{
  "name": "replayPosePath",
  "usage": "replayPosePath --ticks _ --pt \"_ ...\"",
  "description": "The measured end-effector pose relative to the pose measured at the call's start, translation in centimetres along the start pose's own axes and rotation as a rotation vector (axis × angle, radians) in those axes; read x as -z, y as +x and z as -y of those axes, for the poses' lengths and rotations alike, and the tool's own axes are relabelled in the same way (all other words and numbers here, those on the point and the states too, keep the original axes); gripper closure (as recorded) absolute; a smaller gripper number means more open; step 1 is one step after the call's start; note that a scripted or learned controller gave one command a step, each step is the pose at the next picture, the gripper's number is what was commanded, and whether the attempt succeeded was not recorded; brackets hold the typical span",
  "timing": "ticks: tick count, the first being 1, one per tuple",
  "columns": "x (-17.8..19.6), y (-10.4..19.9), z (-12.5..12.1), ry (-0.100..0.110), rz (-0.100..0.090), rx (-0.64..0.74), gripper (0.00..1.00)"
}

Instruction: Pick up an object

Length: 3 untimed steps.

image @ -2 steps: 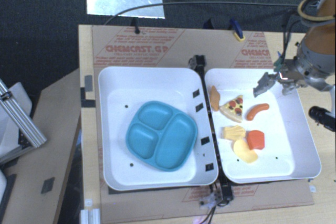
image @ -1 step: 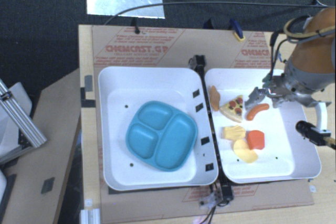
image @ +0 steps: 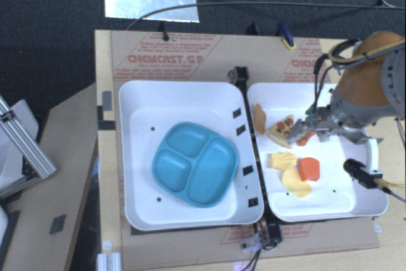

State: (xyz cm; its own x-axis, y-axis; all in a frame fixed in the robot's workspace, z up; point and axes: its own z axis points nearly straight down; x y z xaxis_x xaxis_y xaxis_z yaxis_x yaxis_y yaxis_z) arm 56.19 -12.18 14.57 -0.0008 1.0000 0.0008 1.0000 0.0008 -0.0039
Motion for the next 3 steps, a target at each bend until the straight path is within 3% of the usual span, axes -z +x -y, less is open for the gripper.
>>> replayPosePath --ticks 1,2,3 --pt "-4.3 0.0 -0.4 -0.001 0.000 0.000 0.00" --pt "-3.0 -0.1 -0.6 -0.007 0.002 0.000 1.00" --pt "2.8 0.8 -1.2 -0.011 0.002 0.005 1.00"
